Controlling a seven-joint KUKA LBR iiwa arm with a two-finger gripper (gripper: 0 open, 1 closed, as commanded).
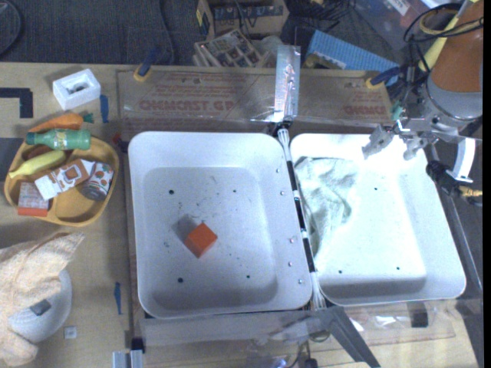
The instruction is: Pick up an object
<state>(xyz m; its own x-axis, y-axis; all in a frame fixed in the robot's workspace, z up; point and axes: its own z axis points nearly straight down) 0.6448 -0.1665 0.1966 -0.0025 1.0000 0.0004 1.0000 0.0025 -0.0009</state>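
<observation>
The left bin (pixel 153 159) holds an orange block (pixel 202 239) near its middle, with bare floor all round. In the right bin (pixel 430 274) a pale cloth (pixel 326 194) lies against the left wall. The gripper (pixel 393 142) hangs over that bin's far right edge, fingers apparently spread and empty, though glare blurs them.

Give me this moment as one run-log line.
pincer: above right bin far edge, holding nothing | orange block: left bin | pale cloth: right bin, left side
</observation>
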